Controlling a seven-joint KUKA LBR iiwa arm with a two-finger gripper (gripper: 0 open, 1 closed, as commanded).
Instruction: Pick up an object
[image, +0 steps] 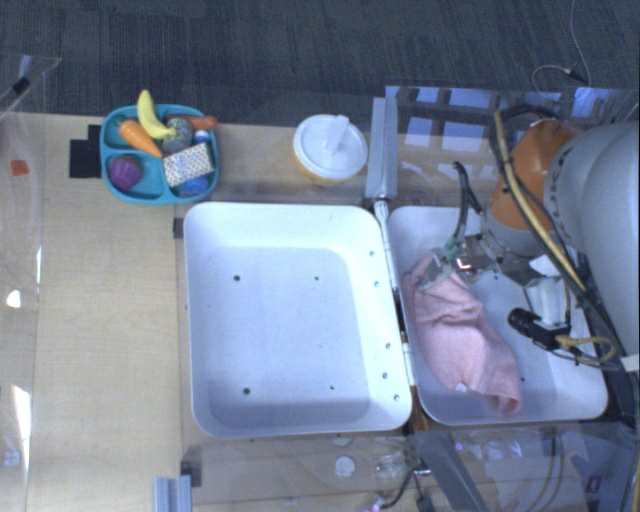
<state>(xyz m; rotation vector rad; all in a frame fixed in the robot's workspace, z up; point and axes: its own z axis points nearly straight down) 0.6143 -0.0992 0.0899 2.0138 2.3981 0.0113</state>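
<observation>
The pink cloth (465, 335) lies crumpled in the right bin (575, 400), with the gripper (462, 262) low at its far upper edge; whether the claw is open or closed cannot be told. Risk: a pinch on loose folds may slip or snag only an edge. No legible writing, including on the far blue tray (110, 150) and white lid (330, 147).

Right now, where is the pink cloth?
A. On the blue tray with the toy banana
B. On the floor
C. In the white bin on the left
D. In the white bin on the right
D. The pink cloth lies crumpled inside the right bin, with the robot's hand down at its upper end.
</observation>
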